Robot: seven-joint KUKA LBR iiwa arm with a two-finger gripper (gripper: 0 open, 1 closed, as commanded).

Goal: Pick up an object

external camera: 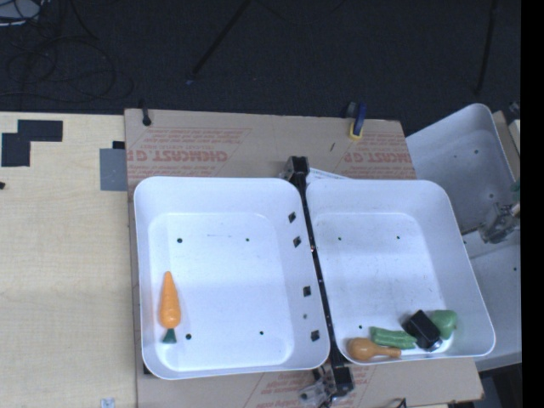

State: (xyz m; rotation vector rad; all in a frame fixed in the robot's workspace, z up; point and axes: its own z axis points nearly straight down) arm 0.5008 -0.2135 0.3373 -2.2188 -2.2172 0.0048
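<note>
Carrot (169, 301) of orange plastic in the left bin (212, 187), lying near that bin's front left corner, lengthwise front to back, dark green stub toward the front rim. Clustered in the front right corner of the right bin (382, 190): a tan-orange pear-shaped piece (371, 349) against the front wall, a long green pod (393, 338) just behind and touching it, a black block (422, 329) tilted across the pod's right end, and a rounded green piece (444, 320) just beside the block on its right. Both bins side by side, rims touching along a dark centre strip, set on a brown cardboard sheet (255, 147) with printed red lettering. Blue and yellow clamp (357, 119) at the sheet's far edge. Pale wooden table (59, 253) to the left of the bins. Whether the gripper is open or closed: impossible to tell, so places here given by bin corners instead.
</note>
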